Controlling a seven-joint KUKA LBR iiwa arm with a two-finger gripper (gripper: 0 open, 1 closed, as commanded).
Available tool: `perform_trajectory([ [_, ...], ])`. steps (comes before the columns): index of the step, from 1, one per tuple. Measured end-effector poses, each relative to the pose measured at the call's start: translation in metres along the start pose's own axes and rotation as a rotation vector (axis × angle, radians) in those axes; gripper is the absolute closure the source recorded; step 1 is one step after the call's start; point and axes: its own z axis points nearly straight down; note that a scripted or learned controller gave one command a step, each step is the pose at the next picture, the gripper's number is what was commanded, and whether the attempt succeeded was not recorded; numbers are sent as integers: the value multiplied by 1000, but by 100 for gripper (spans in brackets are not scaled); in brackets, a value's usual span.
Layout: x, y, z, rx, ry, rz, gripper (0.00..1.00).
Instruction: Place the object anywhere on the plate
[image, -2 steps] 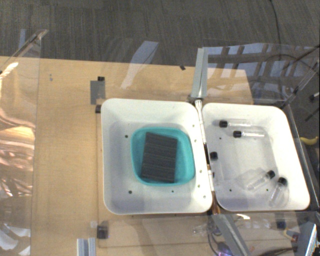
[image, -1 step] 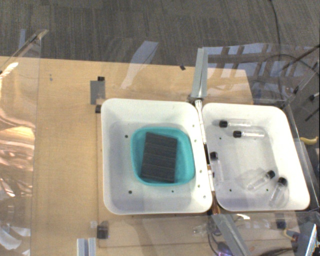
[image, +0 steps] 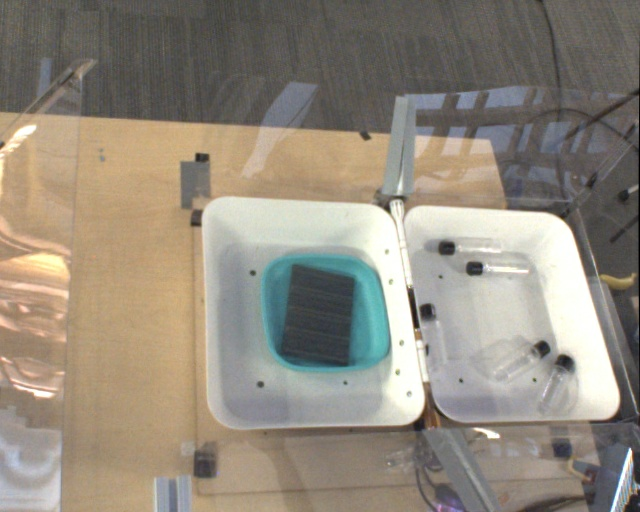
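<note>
Flat on teal plate (image: 372, 322) in left white bin (image: 230, 340), dark ribbed block (image: 320, 316); clear black-capped vials (image: 495, 267) scattered in right bin (image: 520, 315), well apart. Grip of tool impossible to tell.

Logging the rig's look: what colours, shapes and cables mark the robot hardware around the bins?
A straight grey metal bar meets the seam between the white bins at the back. Thin dark cables loop at the far right. A grey slanted strut sits at the front.

The pose of arm and gripper cannot be told.
</note>
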Motion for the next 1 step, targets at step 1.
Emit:
perform_trajectory([
  [1,0,0,0,0,0,0,0],
])
